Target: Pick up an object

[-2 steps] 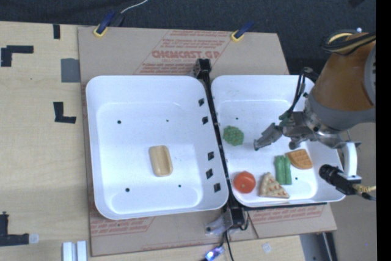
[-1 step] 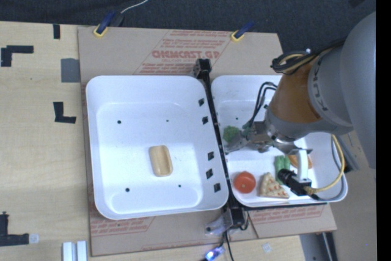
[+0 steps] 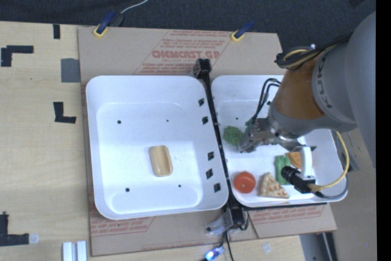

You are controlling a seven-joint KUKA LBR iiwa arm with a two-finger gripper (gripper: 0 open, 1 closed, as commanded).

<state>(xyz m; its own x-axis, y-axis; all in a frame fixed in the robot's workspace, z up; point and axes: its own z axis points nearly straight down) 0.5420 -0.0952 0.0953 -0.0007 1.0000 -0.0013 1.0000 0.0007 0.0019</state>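
Observation:
My gripper [image 3: 248,141] is down in the right bin [image 3: 238,95], right beside a green leafy piece [image 3: 232,134] near the bin's left wall. Whether it touches that piece I cannot make out. A red tomato [image 3: 245,181] and a pizza slice [image 3: 272,186] lie at the bin's near edge. A green item [image 3: 280,165] and an orange item [image 3: 294,159] lie partly under the arm's wrist. A tan bread roll [image 3: 161,161] rests in the left bin [image 3: 122,101].
The grey arm with its orange band [image 3: 299,95] covers the right side of the right bin. A black divider [image 3: 211,125] runs between the two bins. Both stand on a cardboard sheet [image 3: 177,52] on the wooden bench.

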